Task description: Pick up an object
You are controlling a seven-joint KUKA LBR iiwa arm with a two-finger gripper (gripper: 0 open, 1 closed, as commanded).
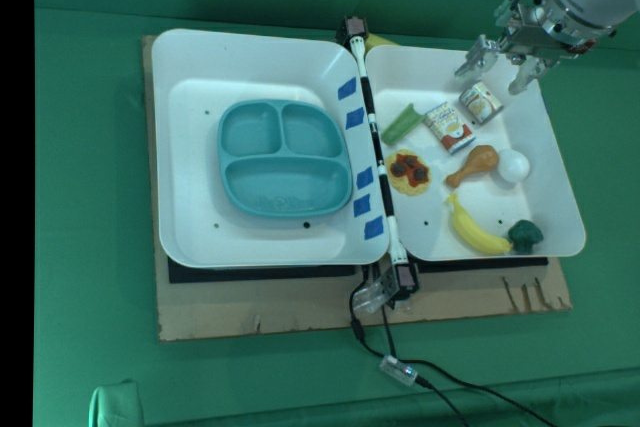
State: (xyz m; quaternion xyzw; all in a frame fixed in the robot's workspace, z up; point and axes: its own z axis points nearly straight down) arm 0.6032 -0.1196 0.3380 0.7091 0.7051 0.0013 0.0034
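Your pincer (pixel 502 67) hangs open, holding nothing, at the right white bin's (pixel 560 215) far edge; small round labelled can (pixel 481 102) lies just nearside.

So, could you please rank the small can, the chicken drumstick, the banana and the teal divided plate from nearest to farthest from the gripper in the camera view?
1. Small can, just below the gripper, right bin.
2. Chicken drumstick, mid right bin.
3. Banana, right bin's near edge.
4. Teal divided plate, left bin.

End effector (pixel 503 67) spread open above small can (pixel 481 102) in right bin (pixel 560 205).
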